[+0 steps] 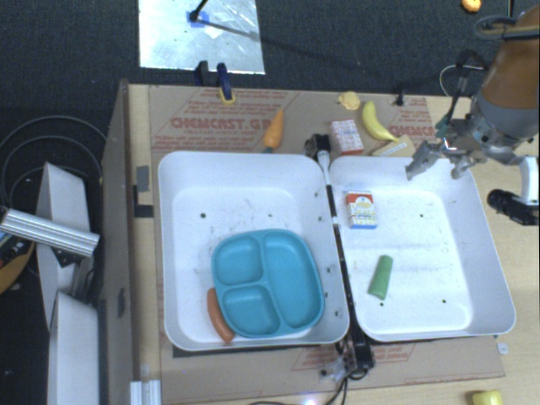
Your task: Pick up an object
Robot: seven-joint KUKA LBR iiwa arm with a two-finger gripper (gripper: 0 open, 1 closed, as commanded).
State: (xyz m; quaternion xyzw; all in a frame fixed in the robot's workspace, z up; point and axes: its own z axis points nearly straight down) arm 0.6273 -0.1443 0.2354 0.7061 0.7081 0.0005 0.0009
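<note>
Over right bin's [498, 251] far rim, gripper [439, 163] hangs w/ fingers spread — nothing between; green block [380, 277] well apart.

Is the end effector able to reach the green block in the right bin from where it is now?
Probably yes. The end effector hangs at the far edge of the right bin, and the green block lies alone on the bin floor, apart from the small carton, with nothing over it.

I see a dark carpet floor [67, 40] around the bench [211, 116]. A shiny silver sheet [202, 24] lies on the floor past the bench's far edge. Black cables [25, 142] curl left.
</note>
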